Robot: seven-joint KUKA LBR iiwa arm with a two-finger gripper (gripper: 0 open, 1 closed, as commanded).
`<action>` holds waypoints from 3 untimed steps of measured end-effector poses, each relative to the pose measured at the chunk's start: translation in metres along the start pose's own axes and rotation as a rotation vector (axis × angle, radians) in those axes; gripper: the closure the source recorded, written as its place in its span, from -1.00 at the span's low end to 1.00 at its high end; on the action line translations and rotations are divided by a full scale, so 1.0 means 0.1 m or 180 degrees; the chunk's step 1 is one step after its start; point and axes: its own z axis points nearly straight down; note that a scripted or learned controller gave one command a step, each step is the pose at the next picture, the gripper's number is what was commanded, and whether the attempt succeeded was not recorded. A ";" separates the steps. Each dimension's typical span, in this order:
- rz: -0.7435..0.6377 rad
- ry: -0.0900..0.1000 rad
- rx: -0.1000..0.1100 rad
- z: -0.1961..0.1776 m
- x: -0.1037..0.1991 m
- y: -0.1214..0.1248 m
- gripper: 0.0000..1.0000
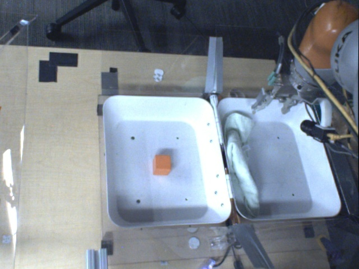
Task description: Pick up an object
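I'm driving from the remote feed. The end effector (275,98) hangs over the back edge of the right bin (314,167), up near its far rim. Its fingers (259,103) look spread apart with nothing between them, so I read it as open and empty; it's small in view, so that's my best read.

Candidates to pick up: an orange cube (162,165) sits flat near the middle of the left bin (120,150), alone and well clear of the walls, probably the easy one since there's room around it for fingers. A white cloth (241,158) lies bunched along the left wall of the right bin, pressed against the divider (215,66) side, running front to back. My guess is it slumped there because the wall stops it. That makes it awkward: one finger would have little room beside the wall.

The end effector is near the cloth's far end, well apart from the cube. No grasp yet, I judge. The counter (61,150) beyond the bins carries black tape marks (56,65).
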 end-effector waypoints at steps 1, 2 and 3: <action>0.0955 -0.0004 -0.0006 -0.98 0.05 0.15 -1.00; 0.0796 -0.0001 0.0010 0.90 -0.20 0.09 -1.00; 0.0794 -0.0002 0.0003 0.89 -0.20 0.09 -1.00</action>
